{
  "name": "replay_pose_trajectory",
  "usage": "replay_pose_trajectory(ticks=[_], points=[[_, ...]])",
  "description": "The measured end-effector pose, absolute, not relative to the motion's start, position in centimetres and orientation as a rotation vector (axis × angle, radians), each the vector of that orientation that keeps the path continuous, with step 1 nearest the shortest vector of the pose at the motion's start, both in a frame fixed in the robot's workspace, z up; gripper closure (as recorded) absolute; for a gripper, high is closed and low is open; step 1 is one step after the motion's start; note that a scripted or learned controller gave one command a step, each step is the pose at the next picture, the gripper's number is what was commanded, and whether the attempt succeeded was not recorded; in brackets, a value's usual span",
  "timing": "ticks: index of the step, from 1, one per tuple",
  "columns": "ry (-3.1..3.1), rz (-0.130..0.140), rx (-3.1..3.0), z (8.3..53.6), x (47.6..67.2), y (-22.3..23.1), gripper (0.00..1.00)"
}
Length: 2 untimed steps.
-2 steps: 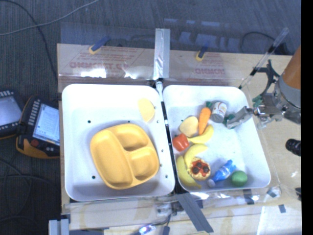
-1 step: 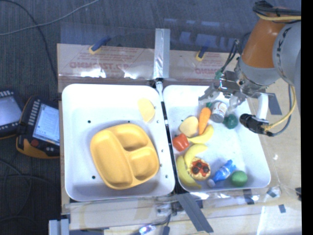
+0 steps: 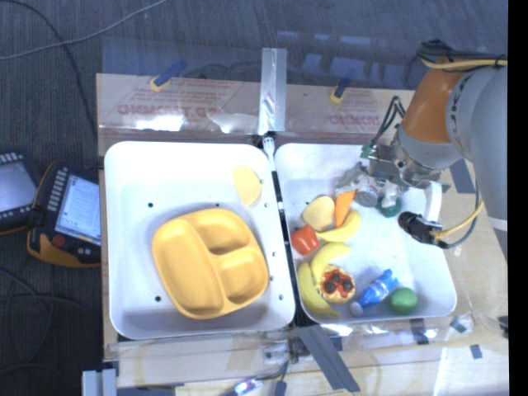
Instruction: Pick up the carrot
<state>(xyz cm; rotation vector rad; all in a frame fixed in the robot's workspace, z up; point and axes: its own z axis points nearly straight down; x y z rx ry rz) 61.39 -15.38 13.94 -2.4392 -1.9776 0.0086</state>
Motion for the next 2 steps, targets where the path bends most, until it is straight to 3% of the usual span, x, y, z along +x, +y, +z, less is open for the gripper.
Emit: replay_pose_trajectory(ticks=[1, 2], points=[[-1.999, -0.007, -2.437, 8.99, 63.08, -13.49, 0.0], [-1.999, -0.006, -2.436, 9.95, 63.08, -13.49, 1.0]])
